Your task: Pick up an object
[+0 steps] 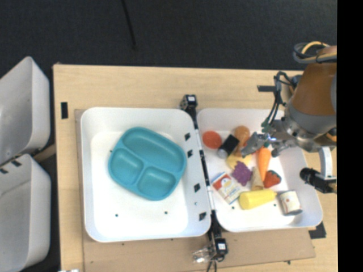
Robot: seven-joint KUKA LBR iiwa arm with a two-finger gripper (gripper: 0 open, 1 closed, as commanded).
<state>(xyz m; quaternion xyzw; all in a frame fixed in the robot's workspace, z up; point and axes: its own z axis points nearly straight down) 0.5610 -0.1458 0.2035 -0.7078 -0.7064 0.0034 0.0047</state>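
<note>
Orange carrot [264, 160] lies lengthwise in right bin [306, 220], near its centre, between purple piece [243, 173] and red strawberry [273, 178]; yellow block [257, 198] lies below

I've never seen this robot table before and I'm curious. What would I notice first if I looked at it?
Probably the big blue tray with three sections, lying alone in the left bin. Next, the bright heap of toys in the right bin: an orange carrot, a purple piece, a yellow one and a strawberry. The grey and orange arm reaches in from the right, its gripper just above the carrot.
</note>
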